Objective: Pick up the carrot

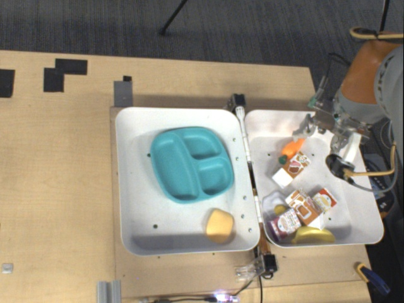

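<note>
Two shallow white plastic bins are sitting side by side on the pale wooden bench (57, 188), and the grey metal pincer (310, 126) is hanging over the upper part of the right bin (366, 227). Whether it is open or closed cannot be told from this angle. The small orange carrot (292, 148), smooth and stubby, is lying on the bin floor just below and left of the pincer, apart from it and not gripped. Directly below the carrot a small printed carton (298, 163) is resting beside a white cube-like block (283, 177). Further down from the pincer, in the bin's lower part, more glossy printed cartons (310, 206) are crowding together with a purple rounded item (281, 225) and a yellow banana-shaped piece (314, 235).

Well to the left of the pincer, the left bin (132, 169) is holding a teal plastic divided plate (190, 164) with rounded corners and three compartments. Below it a yellow-tan rounded block (219, 225), matte like sponge, is lying near the bin's lower wall.
</note>
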